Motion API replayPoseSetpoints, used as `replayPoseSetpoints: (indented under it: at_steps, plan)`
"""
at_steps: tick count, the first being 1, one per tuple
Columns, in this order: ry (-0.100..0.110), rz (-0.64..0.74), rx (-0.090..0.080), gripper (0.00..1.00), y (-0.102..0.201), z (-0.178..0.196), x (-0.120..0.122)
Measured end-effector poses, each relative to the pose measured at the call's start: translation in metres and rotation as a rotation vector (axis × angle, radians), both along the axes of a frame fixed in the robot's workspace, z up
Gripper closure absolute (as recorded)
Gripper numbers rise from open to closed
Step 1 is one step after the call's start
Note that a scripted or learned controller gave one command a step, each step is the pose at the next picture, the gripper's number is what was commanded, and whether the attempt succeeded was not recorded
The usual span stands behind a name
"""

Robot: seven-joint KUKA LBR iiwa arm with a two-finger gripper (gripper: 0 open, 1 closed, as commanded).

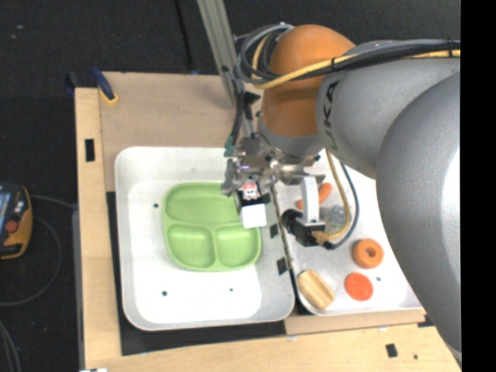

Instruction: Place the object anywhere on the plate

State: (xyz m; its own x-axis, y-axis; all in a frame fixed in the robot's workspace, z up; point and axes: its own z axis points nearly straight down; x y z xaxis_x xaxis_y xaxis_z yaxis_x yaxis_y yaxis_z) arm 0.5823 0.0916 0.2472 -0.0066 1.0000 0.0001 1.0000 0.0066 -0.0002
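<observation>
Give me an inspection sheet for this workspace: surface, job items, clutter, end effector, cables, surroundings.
Surface: wooden bench bearing left bin and right bin.
Job's things: green three-compartment plate in the left bin; white block at the plate's right rim, below the end effector.
Clutter: right bin holds orange ring, orange disc, tan block.
Grippers: end effector over the plate's right edge.
Cables: black loops at the wrist; yellow hose along the arm.
Surroundings: handheld controller at left.

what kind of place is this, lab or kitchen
Most likely a robot lab test bench, not a kitchen: a big industrial arm reaches over two white bins, with a green divided plate and toy-like food such as a small donut.
</observation>
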Motion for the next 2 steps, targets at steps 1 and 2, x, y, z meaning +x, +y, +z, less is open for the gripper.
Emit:
replayPoseSetpoints:
  at_steps: [1,2]
  plan:
    - [-0.001,0.001,0.001,1.00,0.052,-0.008,0.021]
    - [-0.002,0.001,0.002,1.00,0.103,0.004,0.023]
